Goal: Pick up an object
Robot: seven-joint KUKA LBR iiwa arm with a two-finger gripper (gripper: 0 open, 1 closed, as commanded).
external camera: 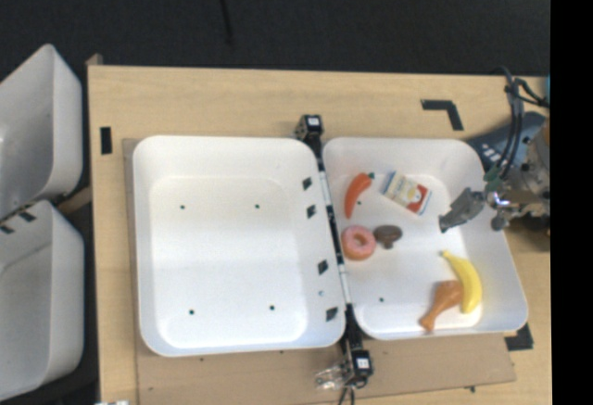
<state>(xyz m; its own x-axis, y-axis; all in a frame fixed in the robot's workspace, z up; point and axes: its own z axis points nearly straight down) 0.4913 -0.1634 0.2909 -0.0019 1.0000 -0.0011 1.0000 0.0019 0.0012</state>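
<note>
Where right bin point(408, 324) sits, banana point(466, 282), donut point(359, 242)

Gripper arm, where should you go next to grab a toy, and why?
Probably a short move down toward the banana. The gripper sits at the right bin's right side, holding nothing, and the banana lies just below it in the picture, closer than the carrot or donut.

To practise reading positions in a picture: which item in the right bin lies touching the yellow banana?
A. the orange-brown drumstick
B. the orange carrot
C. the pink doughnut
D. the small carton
A: the orange-brown drumstick lies against the yellow banana near the right bin's front edge; the other items sit apart, further back.
</note>
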